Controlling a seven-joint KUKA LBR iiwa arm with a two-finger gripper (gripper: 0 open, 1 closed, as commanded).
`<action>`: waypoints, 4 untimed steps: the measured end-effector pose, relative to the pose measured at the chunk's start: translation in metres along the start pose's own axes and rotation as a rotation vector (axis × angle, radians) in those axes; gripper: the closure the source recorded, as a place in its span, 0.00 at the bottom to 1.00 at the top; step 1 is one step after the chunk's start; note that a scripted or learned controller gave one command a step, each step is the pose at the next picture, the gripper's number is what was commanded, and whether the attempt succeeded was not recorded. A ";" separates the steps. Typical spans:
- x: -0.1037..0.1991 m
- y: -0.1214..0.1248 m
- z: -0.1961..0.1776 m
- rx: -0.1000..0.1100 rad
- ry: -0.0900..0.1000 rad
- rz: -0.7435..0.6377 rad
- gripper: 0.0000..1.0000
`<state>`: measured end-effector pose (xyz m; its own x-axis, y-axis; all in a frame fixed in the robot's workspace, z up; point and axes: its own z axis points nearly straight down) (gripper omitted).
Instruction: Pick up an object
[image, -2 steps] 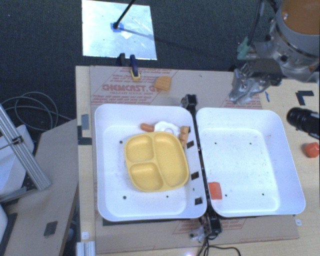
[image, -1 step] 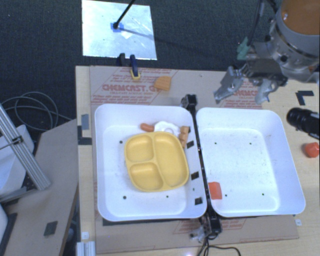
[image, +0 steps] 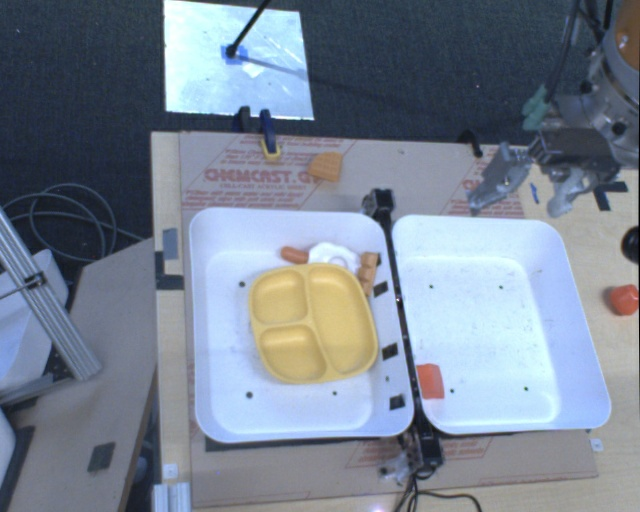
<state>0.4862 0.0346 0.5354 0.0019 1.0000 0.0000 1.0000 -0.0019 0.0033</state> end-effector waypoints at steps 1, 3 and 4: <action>0.002 0.001 -0.011 -0.003 0.001 -0.008 1.00; 0.002 0.001 -0.023 -0.006 0.001 -0.011 1.00; 0.002 0.001 -0.022 -0.005 0.001 -0.011 0.00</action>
<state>0.4873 0.0367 0.5574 -0.0092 1.0000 0.0010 0.9999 0.0092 0.0085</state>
